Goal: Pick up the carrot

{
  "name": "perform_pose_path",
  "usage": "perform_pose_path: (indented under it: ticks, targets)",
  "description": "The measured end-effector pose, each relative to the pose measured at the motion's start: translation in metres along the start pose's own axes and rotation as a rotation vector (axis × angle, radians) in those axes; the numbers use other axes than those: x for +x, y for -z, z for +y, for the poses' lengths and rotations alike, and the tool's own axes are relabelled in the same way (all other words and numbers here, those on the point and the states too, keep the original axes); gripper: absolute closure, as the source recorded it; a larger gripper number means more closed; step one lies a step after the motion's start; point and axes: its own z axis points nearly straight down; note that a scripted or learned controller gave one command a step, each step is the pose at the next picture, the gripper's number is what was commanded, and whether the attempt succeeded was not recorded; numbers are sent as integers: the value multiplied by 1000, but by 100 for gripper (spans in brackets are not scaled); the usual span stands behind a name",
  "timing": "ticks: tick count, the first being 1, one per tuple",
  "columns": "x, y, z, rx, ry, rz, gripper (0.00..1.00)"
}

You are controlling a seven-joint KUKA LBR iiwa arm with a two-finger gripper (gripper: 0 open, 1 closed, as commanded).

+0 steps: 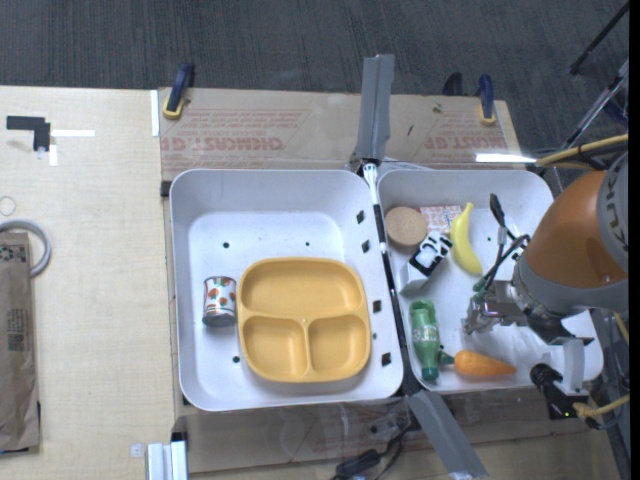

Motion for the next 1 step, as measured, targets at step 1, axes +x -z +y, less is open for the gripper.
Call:
perform_pose_path:
  ticks: [1]
  targets:
    - [-15, 1, 58, -3, 288, -3, 100]
